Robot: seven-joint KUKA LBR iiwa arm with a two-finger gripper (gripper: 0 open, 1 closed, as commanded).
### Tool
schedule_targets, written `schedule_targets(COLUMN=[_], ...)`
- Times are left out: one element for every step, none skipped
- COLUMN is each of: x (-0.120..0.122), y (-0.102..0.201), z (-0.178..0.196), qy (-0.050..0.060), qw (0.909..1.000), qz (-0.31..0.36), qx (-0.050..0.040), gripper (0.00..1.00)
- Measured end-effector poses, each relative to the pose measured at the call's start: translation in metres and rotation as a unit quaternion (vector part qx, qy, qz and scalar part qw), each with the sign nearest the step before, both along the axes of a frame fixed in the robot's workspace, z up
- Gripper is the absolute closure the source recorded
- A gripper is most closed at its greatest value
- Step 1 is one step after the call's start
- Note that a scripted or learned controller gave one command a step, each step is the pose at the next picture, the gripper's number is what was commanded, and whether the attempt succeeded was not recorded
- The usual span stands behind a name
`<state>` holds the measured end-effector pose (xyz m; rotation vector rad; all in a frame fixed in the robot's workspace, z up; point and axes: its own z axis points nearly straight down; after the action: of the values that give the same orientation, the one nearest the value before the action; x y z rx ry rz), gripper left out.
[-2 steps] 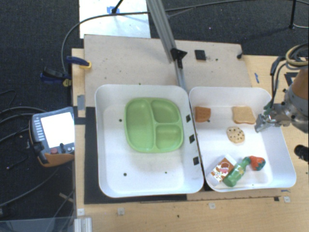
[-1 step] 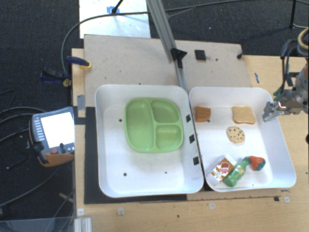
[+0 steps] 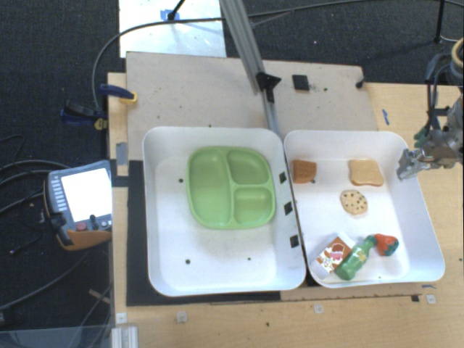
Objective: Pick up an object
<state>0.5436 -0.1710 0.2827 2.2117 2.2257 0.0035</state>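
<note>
Five small things lie in the right bin (image 3: pixel 417 216): two toast slices (image 3: pixel 304 171) (image 3: pixel 365 172), a round cookie (image 3: pixel 354 203), a flat packet (image 3: pixel 333 255) and a green bottle (image 3: pixel 356 259). Our gripper (image 3: pixel 407 167) hangs over that bin's right rim; we cannot tell how it stands. We judge the chunky bottle easier than the thin, flat toast.

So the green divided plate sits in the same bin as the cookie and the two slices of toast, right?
Not quite. The camera view shows the green divided plate alone in the left bin, while the cookie and the two slices of toast lie in the right bin.
</note>
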Motion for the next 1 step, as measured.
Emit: schedule_targets(x=[-0.0090], y=[0.0461], z=[0.0004], qy=[0.001], qw=[1.0000], qz=[0.001], qx=[0.0009], gripper=[1.00])
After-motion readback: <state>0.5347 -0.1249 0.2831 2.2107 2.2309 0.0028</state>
